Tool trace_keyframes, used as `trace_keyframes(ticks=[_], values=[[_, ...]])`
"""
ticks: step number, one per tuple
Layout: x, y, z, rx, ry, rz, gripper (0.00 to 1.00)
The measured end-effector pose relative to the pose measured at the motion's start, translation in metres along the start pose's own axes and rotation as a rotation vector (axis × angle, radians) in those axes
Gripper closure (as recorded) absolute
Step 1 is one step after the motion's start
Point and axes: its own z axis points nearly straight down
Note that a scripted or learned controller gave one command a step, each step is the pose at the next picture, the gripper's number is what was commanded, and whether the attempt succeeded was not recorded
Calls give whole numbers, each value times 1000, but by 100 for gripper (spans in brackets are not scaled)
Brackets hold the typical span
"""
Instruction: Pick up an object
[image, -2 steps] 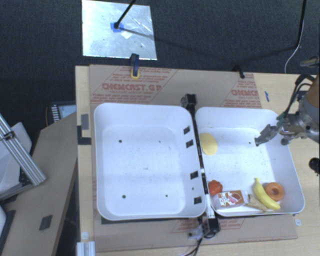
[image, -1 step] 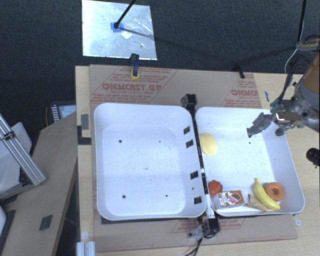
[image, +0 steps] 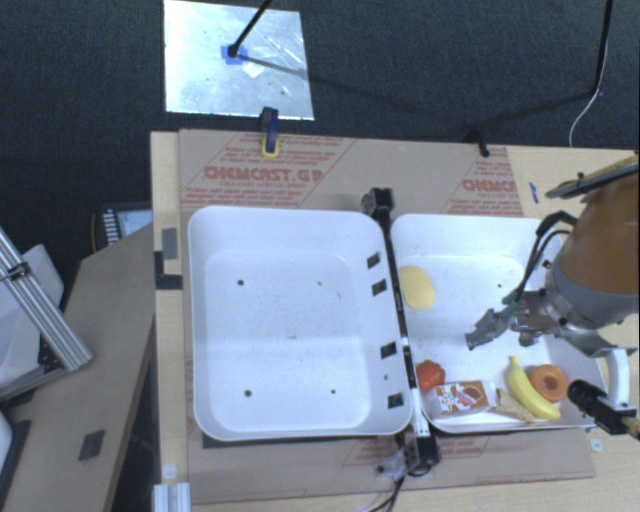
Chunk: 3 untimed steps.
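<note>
My gripper (image: 484, 332) hangs over the middle of the right bin (image: 470, 235), pointing left, with the grey and orange arm behind it at the right edge. It is apart from every object. A flat yellow oval piece (image: 417, 288) lies at the bin's left side, up and left of the gripper. Along the front wall lie a small red item (image: 430, 375), a red and white packet (image: 461, 398), a banana (image: 529, 388) and an orange round item (image: 549, 382). The banana and the orange item are just below and right of the gripper.
The left bin (image: 215, 235) sits beside the right one, with a black hinged divider (image: 393, 300) between them. Both rest on a cardboard sheet (image: 300, 170). A shiny metal plate (image: 238, 58) lies at the back, and a black cable (image: 540, 240) loops by the arm.
</note>
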Motion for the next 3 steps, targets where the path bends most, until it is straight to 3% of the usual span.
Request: trace_keyframes(ticks=[1,3], values=[[20,9,111,-11,-2,-2,0],[28,2,106,-13,-3,-1,0]])
